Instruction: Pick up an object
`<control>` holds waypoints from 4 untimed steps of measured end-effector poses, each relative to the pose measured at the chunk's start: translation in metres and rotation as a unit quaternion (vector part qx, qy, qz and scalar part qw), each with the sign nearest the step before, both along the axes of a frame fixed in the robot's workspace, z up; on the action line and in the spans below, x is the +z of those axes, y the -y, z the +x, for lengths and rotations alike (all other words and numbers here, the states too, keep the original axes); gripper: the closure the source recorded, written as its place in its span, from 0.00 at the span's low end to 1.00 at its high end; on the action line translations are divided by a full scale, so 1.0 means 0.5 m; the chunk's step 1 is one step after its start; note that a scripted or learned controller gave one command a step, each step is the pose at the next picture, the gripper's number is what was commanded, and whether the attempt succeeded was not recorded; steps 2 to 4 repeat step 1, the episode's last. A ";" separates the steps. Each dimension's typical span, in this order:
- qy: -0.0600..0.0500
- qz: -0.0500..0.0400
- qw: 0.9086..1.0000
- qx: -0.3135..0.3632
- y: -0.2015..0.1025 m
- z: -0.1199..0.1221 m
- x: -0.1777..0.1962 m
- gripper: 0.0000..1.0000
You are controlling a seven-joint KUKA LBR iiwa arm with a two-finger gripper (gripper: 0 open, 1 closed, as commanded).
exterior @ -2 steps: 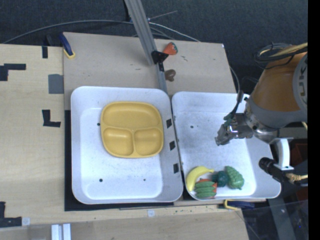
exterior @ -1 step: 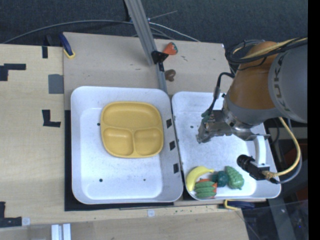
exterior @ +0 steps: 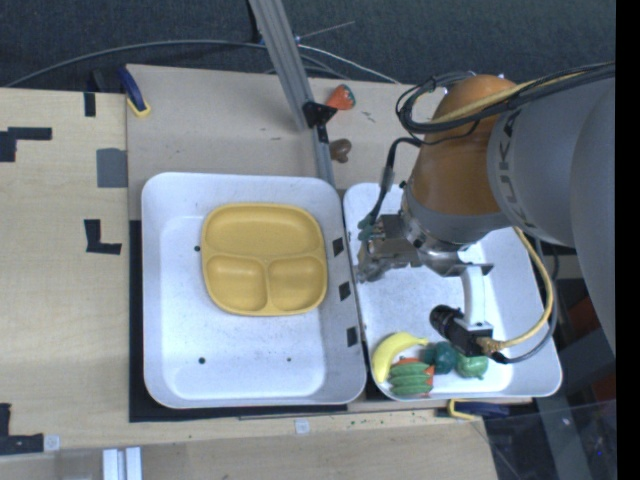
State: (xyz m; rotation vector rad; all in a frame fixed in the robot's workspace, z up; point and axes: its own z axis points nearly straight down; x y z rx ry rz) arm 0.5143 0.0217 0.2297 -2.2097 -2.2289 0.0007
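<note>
Room: your arm [exterior: 470, 168] covers most of the right bin [exterior: 535, 368].
Banana [exterior: 393, 348]: front edge, curved, long axis toward the front-left corner.
Gripper [exterior: 375, 258]: grip state you cannot tell.

The grey arm [exterior: 570, 158] reaches in from the right, its big body filling the upper right corner. The orange band [exterior: 460, 153] sits above the wrist, which points steeply down. The end effector [exterior: 375, 258] hangs below it at the left, largely hidden under the wrist. Cables loop around the wrist.
</note>
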 end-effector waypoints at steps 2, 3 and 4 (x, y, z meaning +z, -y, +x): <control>0.000 0.000 1.000 0.000 -0.121 -0.028 0.007 1.00; 0.000 0.000 1.000 0.000 -0.121 -0.028 0.007 1.00; 0.000 0.000 1.000 0.000 -0.121 -0.028 0.007 1.00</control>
